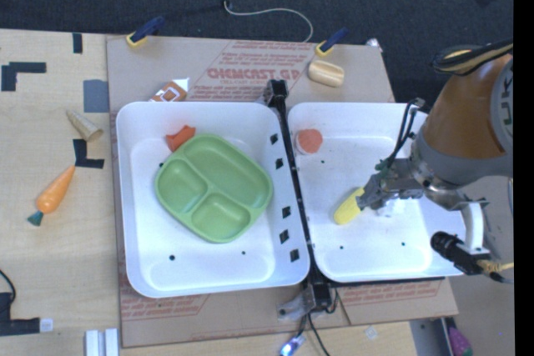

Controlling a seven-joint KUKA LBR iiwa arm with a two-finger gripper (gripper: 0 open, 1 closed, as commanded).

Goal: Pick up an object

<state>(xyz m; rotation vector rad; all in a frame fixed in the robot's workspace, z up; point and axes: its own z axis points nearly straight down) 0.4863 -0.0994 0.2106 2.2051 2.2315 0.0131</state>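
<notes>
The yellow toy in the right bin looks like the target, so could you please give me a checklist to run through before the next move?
1. Yellow toy lies in the right bin: ok.
2. Pincer is at the toy's right end: ok.
3. Toy seated between the pincer's tips: cannot tell.
4. Toy lifted off the bin floor: cannot tell.
5. Orange disc lies apart from the toy: ok.
6. Green plate sits in the left bin, out of the way: ok.
</notes>
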